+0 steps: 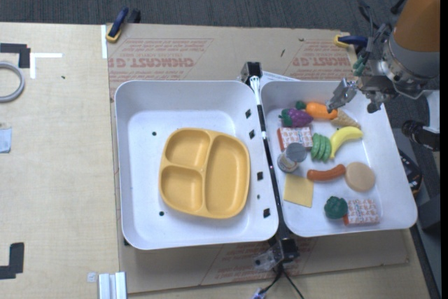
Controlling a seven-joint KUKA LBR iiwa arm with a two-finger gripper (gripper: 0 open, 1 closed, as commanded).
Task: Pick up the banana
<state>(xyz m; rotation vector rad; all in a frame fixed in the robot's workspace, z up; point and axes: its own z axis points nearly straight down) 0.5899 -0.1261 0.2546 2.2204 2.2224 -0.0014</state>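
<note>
Down at the near edge, the red-and-white printed packet point(362, 211) sits in the right white bin point(395, 150), but the prize is the small curved yellow plastic banana point(345, 140), lying mid-bin just beside the ridged green vegetable point(320, 146). It looks light, rigid and slick; pinching across its thick middle seems safest. The two-finger gripper point(341, 96) hovers above the orange carrot-like piece point(317, 109), carrying nothing; open or shut, I cannot tell.

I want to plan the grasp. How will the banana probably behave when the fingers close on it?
The banana looks like smooth toy plastic, so it is probably stiff, light and somewhat slippery. Its curved shape may let it pivot or rock. The green vegetable lies close beside it and may be nudged.
</note>
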